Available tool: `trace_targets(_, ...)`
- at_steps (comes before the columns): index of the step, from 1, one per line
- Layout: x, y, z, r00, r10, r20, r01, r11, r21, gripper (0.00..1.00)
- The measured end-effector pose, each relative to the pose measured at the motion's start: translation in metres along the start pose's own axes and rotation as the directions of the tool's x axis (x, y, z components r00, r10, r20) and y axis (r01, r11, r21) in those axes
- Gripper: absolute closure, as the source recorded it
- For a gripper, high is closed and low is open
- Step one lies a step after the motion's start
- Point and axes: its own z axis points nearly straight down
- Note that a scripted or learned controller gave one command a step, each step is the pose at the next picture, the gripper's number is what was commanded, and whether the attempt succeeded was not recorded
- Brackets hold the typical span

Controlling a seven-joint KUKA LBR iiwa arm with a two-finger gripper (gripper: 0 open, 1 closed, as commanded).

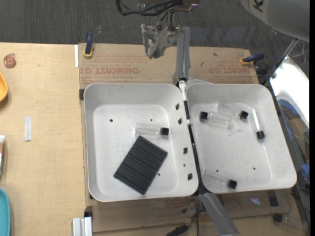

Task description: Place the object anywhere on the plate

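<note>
Hovering high behind the two bins, the tool (158, 45) grips nothing that can be seen; whether it is released or clenched cannot be told. One vial (151, 130) lies in the left bin (98, 181), just beyond the black plate (141, 164). A good pick would likely come straight down over the vial's clear body, closing across its width, then a short carry onto the plate.

Robotics lab: clamped cardboard (167, 68), white bins (93, 146), clear vials (150, 129).
</note>
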Motion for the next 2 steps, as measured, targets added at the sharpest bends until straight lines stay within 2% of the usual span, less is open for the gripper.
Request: trace_targets(2,0.0044,-0.0037,-0.0174,1.0,0.018,0.01,-0.018,1.0,0.003,1.0)
